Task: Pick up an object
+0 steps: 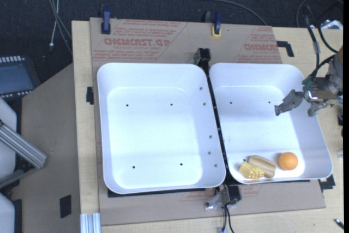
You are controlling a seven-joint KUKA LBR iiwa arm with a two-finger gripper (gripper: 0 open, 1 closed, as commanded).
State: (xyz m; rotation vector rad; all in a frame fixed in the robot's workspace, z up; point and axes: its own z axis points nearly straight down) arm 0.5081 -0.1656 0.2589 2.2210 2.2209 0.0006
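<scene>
Three small objects lie in the near corner of the right bin (256, 90): an orange ball (288, 161), a tan bread roll (262, 163) and a yellow corn piece (250, 171) touching the roll. My gripper (296, 110) hangs over the right bin's far right side, well behind these objects. Its fingers are spread open, one finger (284, 105) slanting left, and nothing is between them.
The left bin (158, 84) sits beside the right one on a cardboard sheet (163, 41) held by two clamps at the back. Cables run along the right by the arm and across the dark floor behind the bench.
</scene>
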